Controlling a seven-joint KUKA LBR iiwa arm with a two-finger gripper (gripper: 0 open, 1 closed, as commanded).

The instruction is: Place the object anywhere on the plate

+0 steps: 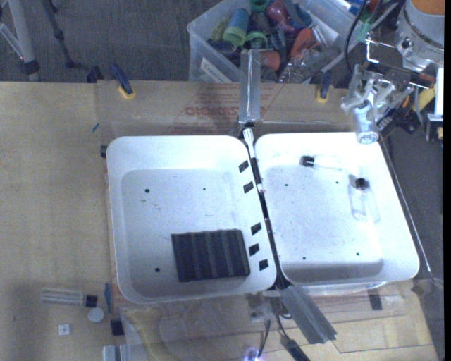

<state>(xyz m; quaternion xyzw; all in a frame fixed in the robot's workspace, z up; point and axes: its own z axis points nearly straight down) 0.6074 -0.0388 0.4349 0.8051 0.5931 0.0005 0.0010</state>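
Observation:
A dark ribbed plate (210, 255) lies flat in the front part of the left bin (134, 162). Two clear vials with black caps lie in the right bin (402, 247): one (320, 163) near the back, lying sideways, and one (360, 199) toward the right wall. My gripper (365, 120) hangs above the right bin's back right corner, apart from both vials, with nothing seen in it. The arm (423, 21) enters from the top right.
A metal bar (247, 84) rises at the back between the bins. Behind it stands a clear tub of coloured clutter (268, 32). Blue clamps (124, 83) grip the bench's far edge. Loose vials and small parts (70, 298) lie on the bench at the front left.

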